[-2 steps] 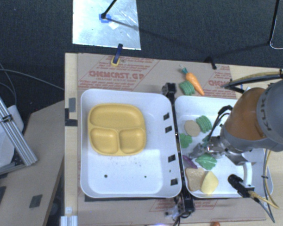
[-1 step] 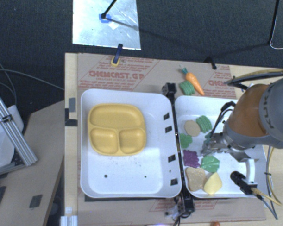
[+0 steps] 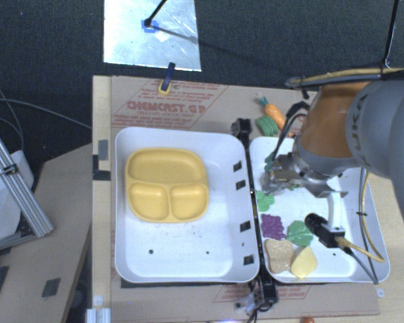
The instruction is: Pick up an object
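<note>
The approach step is judged to be in hand: the gripper [image 3: 275, 182] is lowered into the right bin [image 3: 363, 274], just above a green toy piece [image 3: 265, 201] at its left wall. Whether it is released or clenched cannot be told. A short descent and a closing on that piece would be called for next.

**Colours on the bench**

The arm [image 3: 362, 123] is grey, with an orange band [image 3: 325, 125] above the wrist. Left of the gripper [image 3: 275, 182], a pale yellow tray [image 3: 167, 184] with 3 compartments lies in a white bin [image 3: 179, 256]. The gripper hangs over the second white bin [image 3: 347, 262]. Just below it lie a green leaf-shaped piece [image 3: 265, 201], a purple piece [image 3: 273, 225], another green piece [image 3: 299, 232], a tan piece [image 3: 279, 254] and a pale yellow piece [image 3: 304, 262]. Above the gripper sits an orange carrot [image 3: 275, 114] beside a green piece [image 3: 267, 126]. The brown cardboard [image 3: 171, 103] under the bins bears red lettering.
</note>
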Tool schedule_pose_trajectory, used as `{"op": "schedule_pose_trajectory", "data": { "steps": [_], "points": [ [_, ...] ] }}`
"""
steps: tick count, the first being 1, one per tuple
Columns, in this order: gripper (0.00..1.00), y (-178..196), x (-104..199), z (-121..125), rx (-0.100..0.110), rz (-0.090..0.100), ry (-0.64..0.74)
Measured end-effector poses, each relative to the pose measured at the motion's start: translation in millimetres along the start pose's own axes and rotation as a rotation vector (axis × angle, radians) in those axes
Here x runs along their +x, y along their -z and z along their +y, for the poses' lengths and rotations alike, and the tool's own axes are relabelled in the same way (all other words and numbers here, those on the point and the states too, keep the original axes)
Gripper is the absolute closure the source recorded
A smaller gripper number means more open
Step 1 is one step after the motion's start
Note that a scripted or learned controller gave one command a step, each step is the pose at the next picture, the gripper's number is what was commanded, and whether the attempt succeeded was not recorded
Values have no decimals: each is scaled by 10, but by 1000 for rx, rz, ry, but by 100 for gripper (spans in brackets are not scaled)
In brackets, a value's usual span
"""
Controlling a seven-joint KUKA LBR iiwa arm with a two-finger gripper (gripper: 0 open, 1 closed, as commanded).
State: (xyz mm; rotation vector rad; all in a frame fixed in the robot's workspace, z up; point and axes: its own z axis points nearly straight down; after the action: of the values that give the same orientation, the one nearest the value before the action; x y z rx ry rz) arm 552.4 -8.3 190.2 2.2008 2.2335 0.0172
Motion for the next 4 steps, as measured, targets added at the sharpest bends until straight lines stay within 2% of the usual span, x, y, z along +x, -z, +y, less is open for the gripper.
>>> {"op": "schedule_pose_trajectory", "data": {
  "steps": [1, 2, 3, 4],
  "points": [
    [100, 155, 643, 84, 8, -1, -3],
    [100, 172, 1211, -256, 13, 0, -5],
    [0, 172, 1170, -242, 12, -3, -11],
    [0, -64, 149, -432, 14, -6, -24]
  ]
}}
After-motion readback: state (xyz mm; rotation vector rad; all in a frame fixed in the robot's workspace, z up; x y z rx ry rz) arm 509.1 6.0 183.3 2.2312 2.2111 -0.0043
